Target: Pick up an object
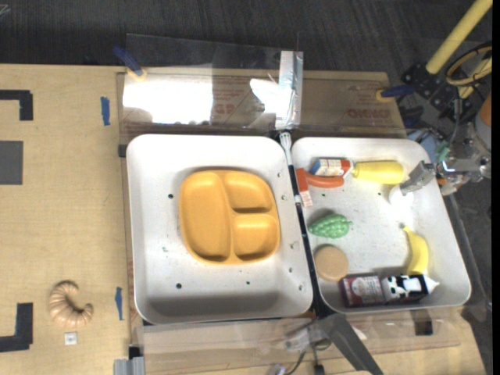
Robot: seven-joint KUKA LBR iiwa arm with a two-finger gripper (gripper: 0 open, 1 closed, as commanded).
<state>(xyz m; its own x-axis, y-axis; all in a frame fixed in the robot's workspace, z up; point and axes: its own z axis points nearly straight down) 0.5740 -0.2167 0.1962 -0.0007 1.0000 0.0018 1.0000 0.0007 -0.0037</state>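
Observation:
The right bin (447,233) holds several objects. A yellow cylinder (378,171) lies at the back beside a small white and orange carton (330,166) and an orange piece (323,181). A green bumpy item (330,226) and a tan round disc (331,262) sit on the left side. A banana (418,251) lies at the right. A dark bottle with a cow-patterned label (383,288) rests along the front wall. My gripper (416,180) comes in over the bin's back right corner, just right of the yellow cylinder and above the banana.
The left bin (148,209) holds a yellow divided plate (230,215). A croissant-shaped toy (70,304) lies on the bench at the front left. A clear panel (211,92) stands behind the bins. Cables and a yellow pole (461,30) crowd the back right.

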